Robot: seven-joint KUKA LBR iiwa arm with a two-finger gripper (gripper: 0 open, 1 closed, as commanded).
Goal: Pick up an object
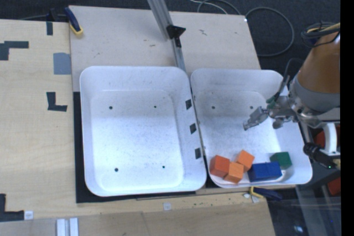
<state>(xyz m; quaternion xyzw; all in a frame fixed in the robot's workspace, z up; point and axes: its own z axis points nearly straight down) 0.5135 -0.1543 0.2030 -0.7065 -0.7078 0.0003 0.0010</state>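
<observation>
arm comes in from the right, grey body with the orange band, over the right bin. gripper hangs above the bin's mid-right floor, tip pointing left and down. fingers look spread apart with nothing between them, so released, no grasp.

candidate objects all sit bunched at the near edge of the right bin, well apart from the gripper:
- orange block, cube-like, leftmost, against the bin's near-left corner
- second orange block, a bit smaller, tilted, just right of the first
- third orange block, touching the other two, nearest the rim
- blue block, flat rectangular, longest of the lot, just right of the orange ones and touching them
- green block, small and dark, at the blue block's far right end

left bin is speckled white with four small dark dots on the floor. a metal rail runs down diagonally from the top to the seam between the bins. clamp with a yellow tip sits on the bench's far left corner.
</observation>
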